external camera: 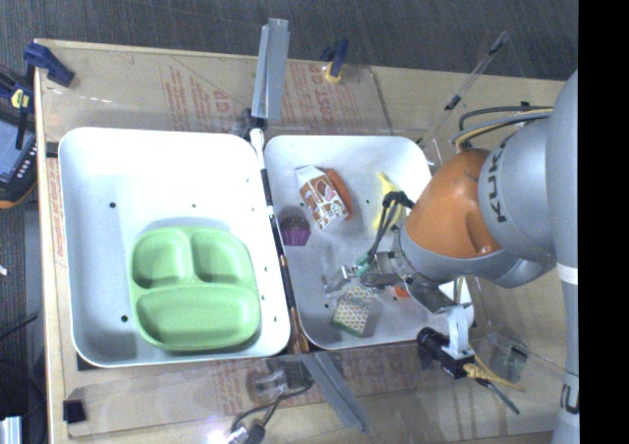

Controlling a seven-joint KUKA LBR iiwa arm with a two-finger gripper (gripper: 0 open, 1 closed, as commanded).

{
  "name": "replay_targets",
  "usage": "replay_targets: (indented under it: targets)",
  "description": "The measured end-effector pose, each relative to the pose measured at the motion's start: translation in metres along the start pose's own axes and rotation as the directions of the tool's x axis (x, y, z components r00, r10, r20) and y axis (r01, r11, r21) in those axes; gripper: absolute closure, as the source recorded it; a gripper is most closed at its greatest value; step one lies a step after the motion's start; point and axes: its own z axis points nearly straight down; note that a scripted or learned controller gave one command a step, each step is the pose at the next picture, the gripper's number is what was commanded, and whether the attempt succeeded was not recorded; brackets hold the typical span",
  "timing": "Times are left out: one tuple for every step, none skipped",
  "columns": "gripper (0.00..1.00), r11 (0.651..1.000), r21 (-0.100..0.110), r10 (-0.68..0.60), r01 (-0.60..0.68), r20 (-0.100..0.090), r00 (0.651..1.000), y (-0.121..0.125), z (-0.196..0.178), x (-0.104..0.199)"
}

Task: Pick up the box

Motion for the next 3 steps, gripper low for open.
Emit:
replay_targets:
  targets:
    - [1.0, 1.0, 0.001, -0.008, 0.008, 0.002, 1.0, 0.001, -0.01, 0.0]
    - [0.0, 1.0, 0.0, -0.007, 0.007, 0.002, 1.0, 0.001, -0.01, 0.0]
    - [0.0, 0.999, 0.0, -0.032, 0.032, 0.002, 0.999, 0.079, -0.001, 0.031]
